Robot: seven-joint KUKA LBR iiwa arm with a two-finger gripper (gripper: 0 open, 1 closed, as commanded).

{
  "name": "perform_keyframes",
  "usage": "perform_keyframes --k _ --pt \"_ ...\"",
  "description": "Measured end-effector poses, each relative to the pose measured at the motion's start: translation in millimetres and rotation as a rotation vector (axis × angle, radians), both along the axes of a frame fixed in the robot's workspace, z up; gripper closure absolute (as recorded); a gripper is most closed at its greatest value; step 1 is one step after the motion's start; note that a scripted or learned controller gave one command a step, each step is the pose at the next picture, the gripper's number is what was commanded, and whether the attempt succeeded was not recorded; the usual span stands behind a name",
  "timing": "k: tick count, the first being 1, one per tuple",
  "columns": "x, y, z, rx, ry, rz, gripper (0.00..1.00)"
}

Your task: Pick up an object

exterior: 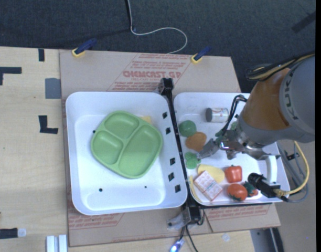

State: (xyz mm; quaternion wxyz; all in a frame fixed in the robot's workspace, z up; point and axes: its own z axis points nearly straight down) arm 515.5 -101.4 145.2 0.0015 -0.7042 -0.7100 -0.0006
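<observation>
Two white bins (76,140) on cardboard (97,72), dark carpet (55,9) behind, gripper (210,150) state unclear

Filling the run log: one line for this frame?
arm: over right bin | gripper: low by orange item, grasp unclear | green divided plate: left bin | pick: not confirmed

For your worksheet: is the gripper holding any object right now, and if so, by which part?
Nothing is visibly held. The gripper hangs over the right bin, beside the orange ball.
</observation>
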Motion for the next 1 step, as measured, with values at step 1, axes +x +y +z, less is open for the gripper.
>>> perform_keyframes --k 1 --pt "25.1 54.3 37.6 -0.001 0.001 0.0 0.0"
